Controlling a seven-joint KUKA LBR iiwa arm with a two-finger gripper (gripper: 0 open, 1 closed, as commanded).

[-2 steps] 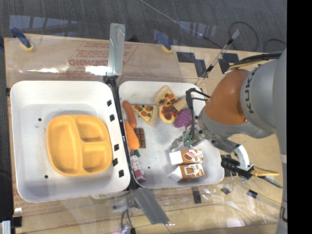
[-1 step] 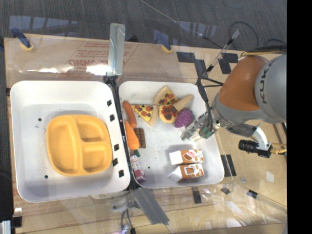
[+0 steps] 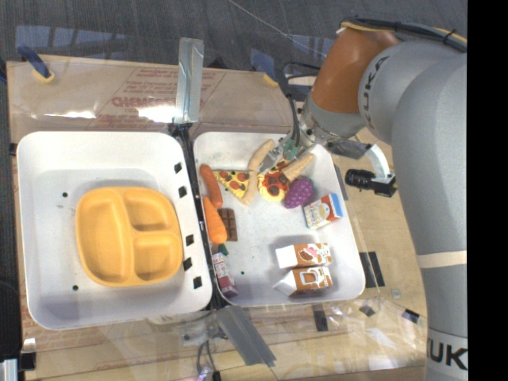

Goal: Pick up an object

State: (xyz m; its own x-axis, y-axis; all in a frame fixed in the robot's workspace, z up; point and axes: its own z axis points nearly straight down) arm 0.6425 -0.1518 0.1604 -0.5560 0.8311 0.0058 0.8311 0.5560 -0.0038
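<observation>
The grey arm's fingers (image 3: 284,152) are down in the right white bin (image 3: 349,280), at its far edge; whether they are spread or pressed together cannot be told. Touching them lie a tan bread stick (image 3: 299,166) and a beige curved piece (image 3: 259,155). Just below sit a pizza slice (image 3: 234,182), a purple grape bunch (image 3: 299,191) and an orange carrot (image 3: 215,222). Well left of the fingers, a yellow divided plastic tray (image 3: 127,234) rests in the left white bin (image 3: 48,153).
</observation>
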